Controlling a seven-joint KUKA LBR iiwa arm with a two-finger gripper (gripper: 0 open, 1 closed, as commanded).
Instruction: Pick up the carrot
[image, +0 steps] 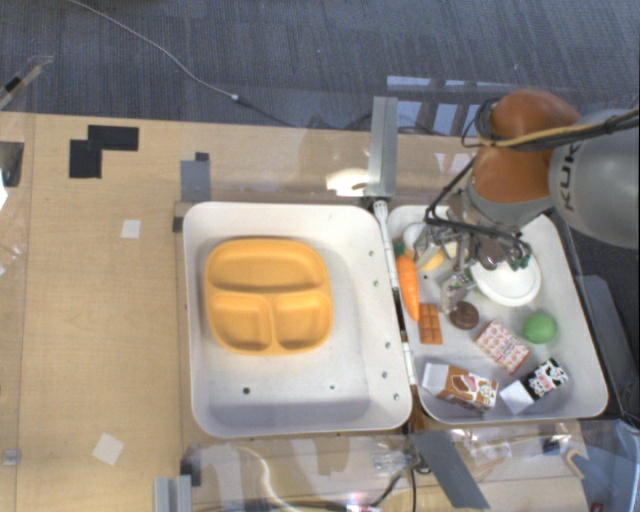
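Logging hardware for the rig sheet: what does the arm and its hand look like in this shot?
The arm is a smooth, rounded grey shell with dark lettering partly visible, and a glossy orange band above the wrist. Thin black cables loop from the wrist down to the hand, a compact cluster of metal and dark parts. A pale cable crosses over the orange band.

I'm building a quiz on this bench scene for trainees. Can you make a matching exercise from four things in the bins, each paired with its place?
Things:
1. carrot
2. yellow tray
3. green ball
4. cow-patterned carton

Places:
A. near the right bin's front right corner
B. alone in the left bin
C. along the right bin's left wall
D. right side of the right bin, just beyond the cow-patterned carton

Pairs: 1-C, 2-B, 3-D, 4-A
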